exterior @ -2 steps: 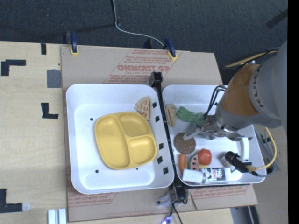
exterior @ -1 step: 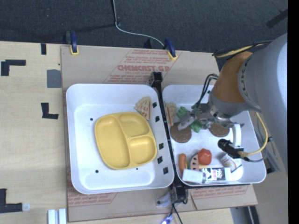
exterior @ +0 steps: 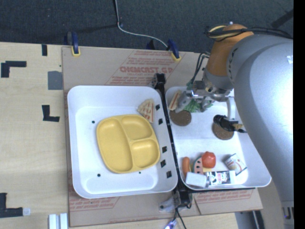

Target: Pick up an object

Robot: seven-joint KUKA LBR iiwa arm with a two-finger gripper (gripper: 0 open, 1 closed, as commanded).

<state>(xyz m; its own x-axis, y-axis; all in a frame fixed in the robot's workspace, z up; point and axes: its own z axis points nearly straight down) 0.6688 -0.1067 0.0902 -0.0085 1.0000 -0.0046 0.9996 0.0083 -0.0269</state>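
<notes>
Camera view. Landmark used: the black divider (exterior: 164, 128) where the two white bins met.

Risk first. The gripper (exterior: 198, 97) sat low over the far end of the right bin (exterior: 257, 178), just right of the divider's far end, in a crowded corner: a brown disc (exterior: 181, 118) lay just beside it toward the camera, a tan wedge-shaped piece (exterior: 174, 99) lay between it and the divider, and something green (exterior: 194, 106) sat directly under the tool. In my judgement a close here could pinch two items at once, or clip the disc's edge and skid it away. The bin wall and divider were near enough to foul a finger. A second brown disc (exterior: 223, 129) lay further right of the divider, partly under a dark part of the tool.

Gripper state: cannot tell; the metal parts blurred together, and no object was visibly held.

Other candidates lay at the near end of the right bin: a red tomato-like piece (exterior: 208, 159), an orange piece (exterior: 185, 165) and small cartons (exterior: 217, 177). Left of the divider, the left bin (exterior: 78, 175) held a yellow divided plate (exterior: 127, 142) and a tan wedge (exterior: 147, 109).
</notes>
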